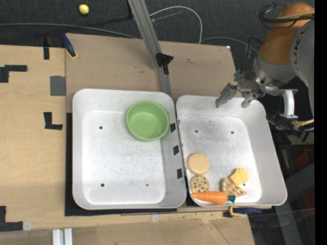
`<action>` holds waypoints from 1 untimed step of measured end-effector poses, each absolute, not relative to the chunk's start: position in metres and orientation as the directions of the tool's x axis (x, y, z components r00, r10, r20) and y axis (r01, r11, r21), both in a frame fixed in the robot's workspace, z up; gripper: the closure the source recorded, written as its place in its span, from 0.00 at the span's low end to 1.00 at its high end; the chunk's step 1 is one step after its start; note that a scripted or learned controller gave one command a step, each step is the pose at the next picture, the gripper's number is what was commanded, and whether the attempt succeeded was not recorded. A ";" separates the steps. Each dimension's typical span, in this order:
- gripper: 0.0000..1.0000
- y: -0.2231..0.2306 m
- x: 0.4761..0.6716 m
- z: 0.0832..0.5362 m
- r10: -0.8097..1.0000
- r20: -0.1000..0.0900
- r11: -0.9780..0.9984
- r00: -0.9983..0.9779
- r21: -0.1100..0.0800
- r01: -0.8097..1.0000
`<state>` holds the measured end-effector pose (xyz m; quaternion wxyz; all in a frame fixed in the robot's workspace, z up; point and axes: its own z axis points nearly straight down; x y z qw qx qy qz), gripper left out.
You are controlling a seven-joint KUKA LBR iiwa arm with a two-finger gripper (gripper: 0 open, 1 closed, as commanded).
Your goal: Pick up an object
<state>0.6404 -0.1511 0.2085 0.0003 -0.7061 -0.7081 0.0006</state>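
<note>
Right bin (pixel 255 137): carrot (pixel 209 198) lies left-right, tip left; claw (pixel 235 100) spread, empty.

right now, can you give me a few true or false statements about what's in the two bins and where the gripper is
1. The green bowl sits in the left bin. True.
2. The gripper holds the carrot. False: the carrot lies at the near edge of the right bin, and the gripper is open at that bin's far edge with nothing between its fingers.
3. The round cookie lies in the right bin. True.
4. The green bowl is tipped on its side. False: it stands upright, opening upward.
5. The yellow ball is inside the left bin. False: it lies on the dark floor beyond the bench.
</note>
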 end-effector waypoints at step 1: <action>0.00 -0.151 0.640 0.209 1.000 -0.001 0.003 -0.003 -0.001 1.000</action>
